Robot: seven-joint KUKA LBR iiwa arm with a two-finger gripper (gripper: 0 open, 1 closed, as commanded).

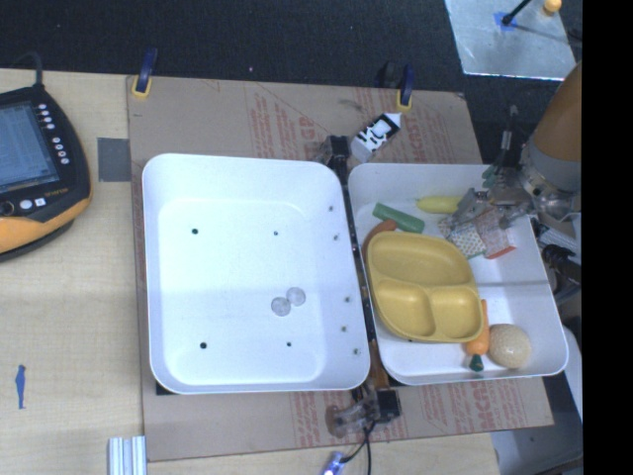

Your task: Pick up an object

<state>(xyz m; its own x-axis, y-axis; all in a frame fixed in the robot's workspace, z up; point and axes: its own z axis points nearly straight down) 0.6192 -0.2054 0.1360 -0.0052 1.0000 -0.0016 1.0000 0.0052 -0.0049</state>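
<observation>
Though unreadable, red print (259, 125) on cardboard (208, 117)

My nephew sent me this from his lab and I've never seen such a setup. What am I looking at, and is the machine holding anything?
This is one camera fixed above a bench, looking down at a slant. The robot arm, grey and orange, reaches in from the right. Its hand hangs low over the right bin, close to some small mixed items; I cannot tell whether it grips anything.

That right bin holds a yellow divided tray, a green stick, a small yellow piece and a beige ball. The left bin has two small clear discs. The orange-edged screen device on the far left is probably the robot's handheld controller.
</observation>
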